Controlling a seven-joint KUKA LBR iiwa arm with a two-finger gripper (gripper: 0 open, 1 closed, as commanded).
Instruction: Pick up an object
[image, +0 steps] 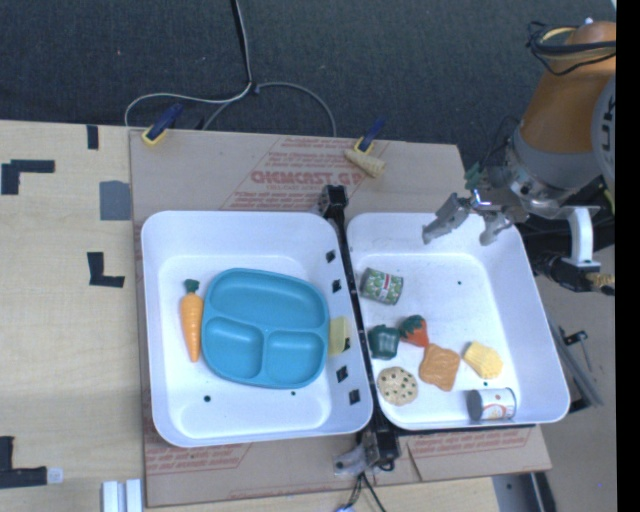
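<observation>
My gripper (466, 226) hangs over the far edge of the right bin (520, 262), its two grey fingers spread open with nothing between them. Below it in that bin lie a green-labelled can (382, 286), a dark green piece (385, 342), a red and green strawberry-like piece (413, 328), a round cookie (397, 384), an orange slice of toast (440, 366), a yellow piece (483, 359) and a small white and red can (492, 403). All of these lie apart from the gripper, nearer the front.
The left bin (170, 240) holds a blue divided plate (264, 327), a toy carrot (191, 319) to its left and a small yellow block (338, 335) by the divider. Clamps (366, 157) and a cable (245, 95) lie behind the bins.
</observation>
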